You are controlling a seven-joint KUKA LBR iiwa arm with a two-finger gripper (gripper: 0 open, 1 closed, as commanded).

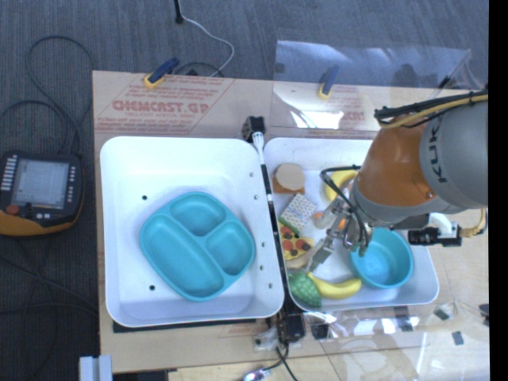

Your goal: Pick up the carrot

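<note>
2 white bins sit side by side on the bench. The left bin (127,173) holds a blue divided plate (198,244). The right bin (425,288) is crowded: a bread slice (289,178), a pizza slice (295,244), a banana (337,287), a green vegetable (304,290) and a blue bowl (384,262). The arm reaches in from the right, and its gripper (337,232) hangs low in the middle of this bin, just left of the bowl. A small orange piece, likely the carrot (318,217), lies just beside the gripper. Whether the gripper is clenched or released cannot be told.
</note>
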